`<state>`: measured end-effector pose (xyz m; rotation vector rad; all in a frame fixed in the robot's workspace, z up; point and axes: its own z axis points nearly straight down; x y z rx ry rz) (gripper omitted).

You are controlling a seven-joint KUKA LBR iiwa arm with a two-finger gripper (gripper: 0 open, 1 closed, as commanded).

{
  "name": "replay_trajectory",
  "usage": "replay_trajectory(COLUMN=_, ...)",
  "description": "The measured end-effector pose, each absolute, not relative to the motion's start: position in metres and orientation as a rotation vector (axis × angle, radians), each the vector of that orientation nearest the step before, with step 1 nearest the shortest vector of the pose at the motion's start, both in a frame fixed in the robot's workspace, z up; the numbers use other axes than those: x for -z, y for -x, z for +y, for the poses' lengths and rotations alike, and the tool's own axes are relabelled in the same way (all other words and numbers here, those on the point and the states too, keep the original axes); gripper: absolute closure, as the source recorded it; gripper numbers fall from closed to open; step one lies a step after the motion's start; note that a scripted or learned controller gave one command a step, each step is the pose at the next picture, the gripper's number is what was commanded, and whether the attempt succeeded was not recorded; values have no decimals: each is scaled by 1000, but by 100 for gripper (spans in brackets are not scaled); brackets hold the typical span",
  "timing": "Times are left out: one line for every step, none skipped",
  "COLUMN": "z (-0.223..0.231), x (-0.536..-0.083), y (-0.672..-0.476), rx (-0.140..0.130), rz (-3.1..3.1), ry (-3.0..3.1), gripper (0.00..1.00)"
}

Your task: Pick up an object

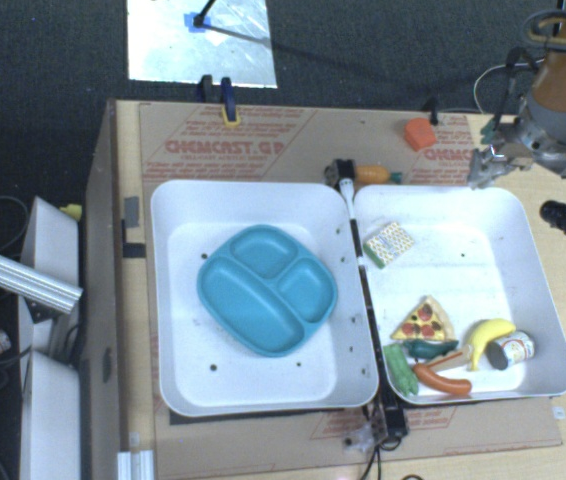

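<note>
Surroundings: dark carpeted floor around a bench topped with a brown cardboard sheet (263, 143).
Arm: grey with an orange band, at the upper right, above the far corner of the right bin.
Bins: left shallow white bin (178, 268) holds a blue three-section plastic plate (266, 288); right shallow white bin (523, 258) holds the toys.
Toys: yellow banana (487, 336), pizza slice (424, 319), red hot dog (443, 381), green pod (400, 368), small can (514, 349), speckled pale block (389, 243).
Claw: gripper (487, 164) hangs near the bin's far rim; how far apart it stands cannot be told, and nothing is seen in it.
Progress: nothing lifted yet; choosing, descending, and grasping appear to remain.
Writing: cardboard reads "CHEMCAST GP" in red.
</note>
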<state>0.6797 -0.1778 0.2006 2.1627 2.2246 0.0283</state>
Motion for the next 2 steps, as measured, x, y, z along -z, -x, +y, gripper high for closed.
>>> replay_trajectory(z=-178, x=-212, y=-681, rx=-32, rz=2224, ry=-2158, gripper=100)
replay_trajectory(z=-122, x=-221, y=-669, rx=-4, rz=2226, ry=-2215, gripper=100)
